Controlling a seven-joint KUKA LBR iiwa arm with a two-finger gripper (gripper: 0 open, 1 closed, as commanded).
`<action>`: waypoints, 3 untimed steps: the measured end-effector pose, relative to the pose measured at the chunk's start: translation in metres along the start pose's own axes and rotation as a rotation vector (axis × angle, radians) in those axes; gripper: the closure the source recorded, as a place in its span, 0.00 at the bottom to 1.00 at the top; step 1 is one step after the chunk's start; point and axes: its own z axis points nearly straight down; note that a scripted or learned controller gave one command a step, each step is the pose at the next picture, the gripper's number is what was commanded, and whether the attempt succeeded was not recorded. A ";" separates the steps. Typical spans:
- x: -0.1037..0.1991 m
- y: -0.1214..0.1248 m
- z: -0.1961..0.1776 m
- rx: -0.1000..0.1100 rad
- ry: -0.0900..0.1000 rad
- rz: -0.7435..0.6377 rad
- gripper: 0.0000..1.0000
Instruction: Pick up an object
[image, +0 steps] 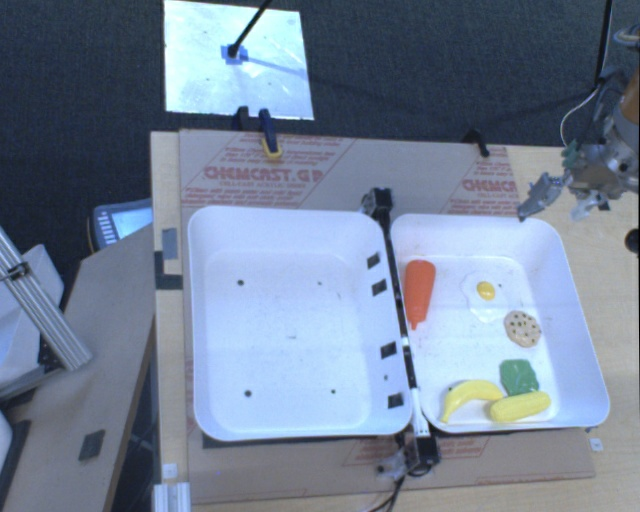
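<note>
The right bin (560, 250) holds several toy foods. An orange carrot (418, 290) lies along its left wall. A fried egg (484, 293) sits near the middle, with a cookie (521, 327) below it. At the front are a green piece (518, 375), a banana (468, 395) and a yellow piece (520, 406). My gripper (557, 203) hangs above the bin's far right corner, well clear of all the food. Its two fingers are spread open with nothing between them.
The left bin (200, 300) stands beside the right one, joined by a black-clipped divider (392, 310). Both rest on a cardboard sheet (330, 170). A metal plate (237, 60) lies at the back left, and a tablet (118, 222) sits at the left.
</note>
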 end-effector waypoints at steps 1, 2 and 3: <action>0.057 -0.038 -0.125 -0.014 -0.001 -0.007 0.00; 0.054 -0.038 -0.128 -0.006 -0.002 -0.007 1.00; 0.096 -0.030 -0.269 -0.018 -0.001 -0.007 1.00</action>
